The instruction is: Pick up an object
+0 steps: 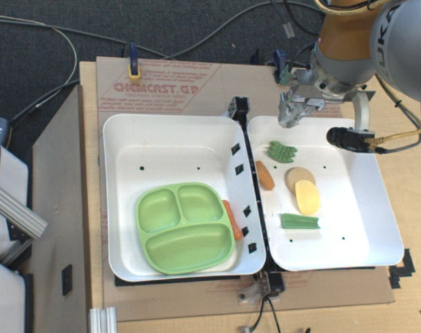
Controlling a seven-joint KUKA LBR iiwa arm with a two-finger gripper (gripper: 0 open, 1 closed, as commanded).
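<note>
Gripper sat over the far left corner of the right bin, above the rim; nothing between its fingers that I could see, and open vs closed was not readable from this angle. A black cylindrical part stuck out sideways just right of it over the bin, cable trailing off.

Right bin held all the loose objects, clear of the gripper: a green leafy toy piece nearest it, an orange carrot-shaped piece by the divider wall, a tan oval piece partly under a yellow oval piece, and a green pod-shaped piece toward the near side.

Left bin held a light green three-compartment plastic tray, with a thin orange stick-shaped piece touching its right edge.

Both bins were smooth white plastic, shallow, with rounded corners, on a brown cardboard sheet on the desk. Black clips ran along the seam between them.
</note>
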